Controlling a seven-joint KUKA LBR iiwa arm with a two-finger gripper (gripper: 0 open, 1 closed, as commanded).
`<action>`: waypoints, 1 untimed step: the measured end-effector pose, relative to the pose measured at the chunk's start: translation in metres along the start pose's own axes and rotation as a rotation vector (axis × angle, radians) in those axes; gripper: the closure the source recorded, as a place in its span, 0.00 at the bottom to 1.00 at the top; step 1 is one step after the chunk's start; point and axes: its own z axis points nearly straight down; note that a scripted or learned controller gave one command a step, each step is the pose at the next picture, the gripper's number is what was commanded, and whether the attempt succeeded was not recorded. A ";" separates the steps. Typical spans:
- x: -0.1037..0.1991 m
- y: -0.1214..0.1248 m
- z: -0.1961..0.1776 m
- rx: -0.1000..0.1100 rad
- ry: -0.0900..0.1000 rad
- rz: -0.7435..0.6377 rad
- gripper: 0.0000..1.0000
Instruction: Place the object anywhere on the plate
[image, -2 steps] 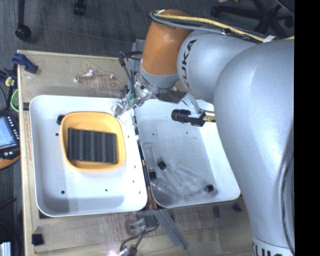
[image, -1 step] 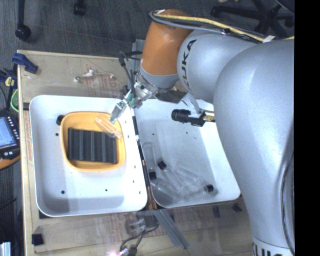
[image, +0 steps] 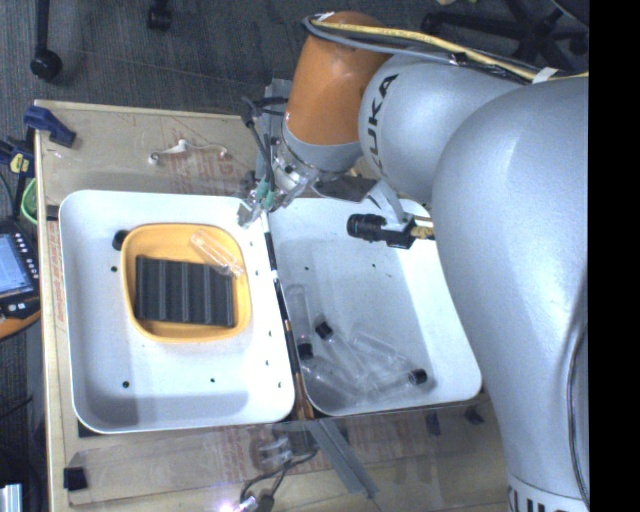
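Camera view: gripper (image: 252, 206) hung above the left bin's (image: 90, 380) top right corner; finger state unreadable. Clear tube (image: 218, 249) lay on the yellow plate (image: 135, 262). Right bin (image: 440, 330) held clear tubes (image: 360, 362).

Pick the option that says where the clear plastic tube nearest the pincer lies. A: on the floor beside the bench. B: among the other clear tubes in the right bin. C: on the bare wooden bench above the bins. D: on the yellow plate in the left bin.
D: the clear tube rests across the upper right part of the yellow plate, beside its dark ribbed insert.
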 end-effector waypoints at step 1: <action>0.017 -0.012 -0.059 -0.008 -0.006 -0.236 1.00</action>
